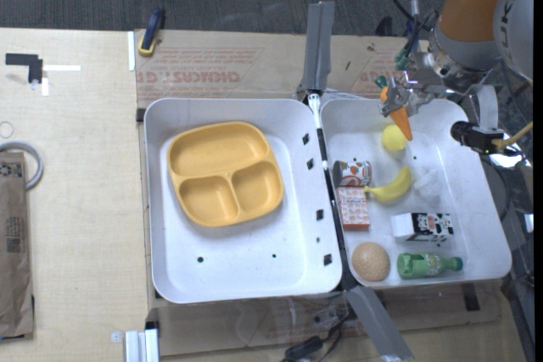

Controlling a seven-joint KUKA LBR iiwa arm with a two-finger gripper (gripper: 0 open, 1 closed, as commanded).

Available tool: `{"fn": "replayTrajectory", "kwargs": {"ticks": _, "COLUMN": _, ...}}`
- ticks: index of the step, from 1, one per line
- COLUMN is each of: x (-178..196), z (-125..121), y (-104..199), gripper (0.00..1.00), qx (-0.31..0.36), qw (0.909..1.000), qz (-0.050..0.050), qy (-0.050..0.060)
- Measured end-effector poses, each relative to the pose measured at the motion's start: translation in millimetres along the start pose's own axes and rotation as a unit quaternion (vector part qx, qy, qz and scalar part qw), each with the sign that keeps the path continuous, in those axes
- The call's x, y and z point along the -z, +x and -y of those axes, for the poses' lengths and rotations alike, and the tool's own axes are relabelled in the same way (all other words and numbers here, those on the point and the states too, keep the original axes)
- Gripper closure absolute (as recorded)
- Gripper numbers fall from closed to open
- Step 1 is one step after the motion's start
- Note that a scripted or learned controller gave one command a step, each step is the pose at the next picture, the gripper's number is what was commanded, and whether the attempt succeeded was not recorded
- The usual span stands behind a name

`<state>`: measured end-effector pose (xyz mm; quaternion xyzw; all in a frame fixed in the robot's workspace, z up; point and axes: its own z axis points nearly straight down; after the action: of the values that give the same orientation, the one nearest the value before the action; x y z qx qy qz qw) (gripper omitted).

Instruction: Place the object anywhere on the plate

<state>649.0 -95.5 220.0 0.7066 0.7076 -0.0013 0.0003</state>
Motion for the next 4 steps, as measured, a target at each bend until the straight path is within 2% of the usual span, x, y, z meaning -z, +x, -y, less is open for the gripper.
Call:
{"fn": "replayTrajectory", "kwargs": {"ticks": 1, "x": 27.5, "z": 39.9, "y": 89.3, "gripper": 1.0, "qx": -0.039, "qw": 0.9992, "qz": -0.001, "qy": 0.001}}
{"fn": "replayTrajectory", "kwargs": {"ticks": 2, "x": 29.5, "z": -10.1, "y": 119.2, "gripper": 1.0, "qx": 0.03, "qw": 0.9996, "qz": 0.0, "qy": 0.0}}
{"fn": "replayTrajectory", "kwargs": {"ticks": 3, "x": -29.1, "z": 42.7, "y": 190.4, "gripper": 1.0, "qx": 0.175, "qw": 0.9846, "qz": 0.0, "qy": 0.001}}
{"fn": "replayTrajectory", "kwargs": {"ticks": 4, "x": -56.6, "z": 129.9, "y": 229.2, "gripper": 1.0, "qx": 0.264, "qw": 0.9645, "qz": -0.001, "qy": 0.001}}
